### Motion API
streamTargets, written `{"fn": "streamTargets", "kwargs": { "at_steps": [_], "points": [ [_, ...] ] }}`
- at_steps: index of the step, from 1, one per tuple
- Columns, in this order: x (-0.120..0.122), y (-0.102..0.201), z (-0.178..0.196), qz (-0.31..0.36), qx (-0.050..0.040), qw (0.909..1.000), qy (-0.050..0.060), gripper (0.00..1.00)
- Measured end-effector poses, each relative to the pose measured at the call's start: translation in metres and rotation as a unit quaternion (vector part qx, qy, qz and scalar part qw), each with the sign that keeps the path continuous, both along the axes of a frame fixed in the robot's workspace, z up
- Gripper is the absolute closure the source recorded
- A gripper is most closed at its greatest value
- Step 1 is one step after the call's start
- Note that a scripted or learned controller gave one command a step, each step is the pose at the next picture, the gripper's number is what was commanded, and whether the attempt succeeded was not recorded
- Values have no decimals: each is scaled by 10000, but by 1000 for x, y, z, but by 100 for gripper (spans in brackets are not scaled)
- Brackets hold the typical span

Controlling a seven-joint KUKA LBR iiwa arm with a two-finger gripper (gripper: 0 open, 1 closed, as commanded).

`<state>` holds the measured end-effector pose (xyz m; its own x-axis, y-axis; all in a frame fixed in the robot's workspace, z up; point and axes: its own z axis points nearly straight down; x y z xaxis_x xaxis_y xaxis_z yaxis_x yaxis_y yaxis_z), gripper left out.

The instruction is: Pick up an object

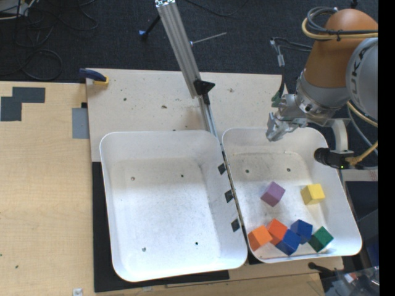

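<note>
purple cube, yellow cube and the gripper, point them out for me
purple cube (273,193), camera view, on its top face
yellow cube (313,193), camera view, on its top face
gripper (276,132), camera view, between its fingertips, above the right bin's far edge

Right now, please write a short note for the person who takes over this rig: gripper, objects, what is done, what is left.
Gripper: raised over the far edge of the right white bin, with nothing seen in it.
Objects: all in the right bin. The purple cube and the yellow cube lie apart near the middle. Two orange cubes, two blue cubes and a green cube are crowded at the near edge.
Done: no object picked up.
Left: choose one cube, probably the purple or yellow, descend, grasp, lift.
</note>
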<state>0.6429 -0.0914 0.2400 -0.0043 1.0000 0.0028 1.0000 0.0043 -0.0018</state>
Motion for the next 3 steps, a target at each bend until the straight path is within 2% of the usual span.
{"fn": "streamTargets", "kwargs": {
  "at_steps": [3],
  "points": [
    [-22,156,-29,2,-3,10000,19,100]
  ]
}}
